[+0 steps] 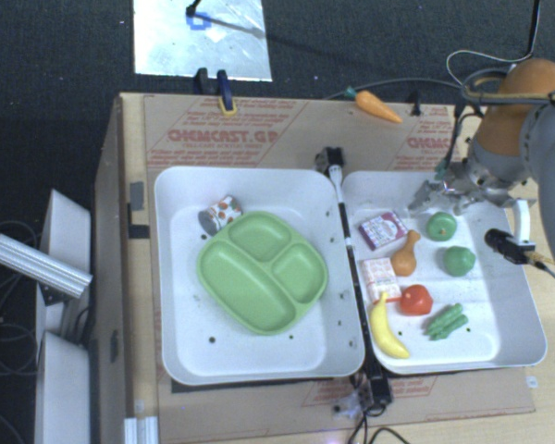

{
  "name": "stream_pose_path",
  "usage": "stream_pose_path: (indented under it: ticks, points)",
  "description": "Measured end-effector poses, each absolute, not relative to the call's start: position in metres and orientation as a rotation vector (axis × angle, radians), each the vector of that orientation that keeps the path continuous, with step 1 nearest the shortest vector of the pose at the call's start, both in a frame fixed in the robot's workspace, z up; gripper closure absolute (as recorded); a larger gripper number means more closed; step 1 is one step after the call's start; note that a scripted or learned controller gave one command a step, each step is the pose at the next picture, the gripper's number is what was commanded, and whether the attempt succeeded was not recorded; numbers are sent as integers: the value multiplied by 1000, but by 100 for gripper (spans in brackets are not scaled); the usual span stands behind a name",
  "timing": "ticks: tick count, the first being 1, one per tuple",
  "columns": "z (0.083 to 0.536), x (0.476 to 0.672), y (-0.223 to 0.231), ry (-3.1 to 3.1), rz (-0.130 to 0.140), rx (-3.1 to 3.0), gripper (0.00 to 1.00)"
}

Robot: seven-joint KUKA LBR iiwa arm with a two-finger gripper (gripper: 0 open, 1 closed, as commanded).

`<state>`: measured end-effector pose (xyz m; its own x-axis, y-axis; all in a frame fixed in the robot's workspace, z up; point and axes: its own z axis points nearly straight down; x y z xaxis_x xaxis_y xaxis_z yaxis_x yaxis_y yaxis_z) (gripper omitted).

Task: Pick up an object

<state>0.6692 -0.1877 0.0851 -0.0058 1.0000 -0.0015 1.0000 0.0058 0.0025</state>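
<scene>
A green divided plate is lying in the left bin, with a small can sitting just beside its upper left edge. In the right bin, a banana, a tomato, and two green apples are lying. The gripper is hovering over the upper apple; how wide it stands I cannot tell.

Grey arm low, wrist bent down

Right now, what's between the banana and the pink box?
A small pink-and-white card lies between the banana and the pink box, seen in the camera view.
</scene>
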Motion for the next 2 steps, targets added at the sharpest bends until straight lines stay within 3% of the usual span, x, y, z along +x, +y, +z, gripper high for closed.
stream_pose_path:
  ticks: [2]
  points:
    - [85, 669, -179, 2221, 1, 2216, 0]
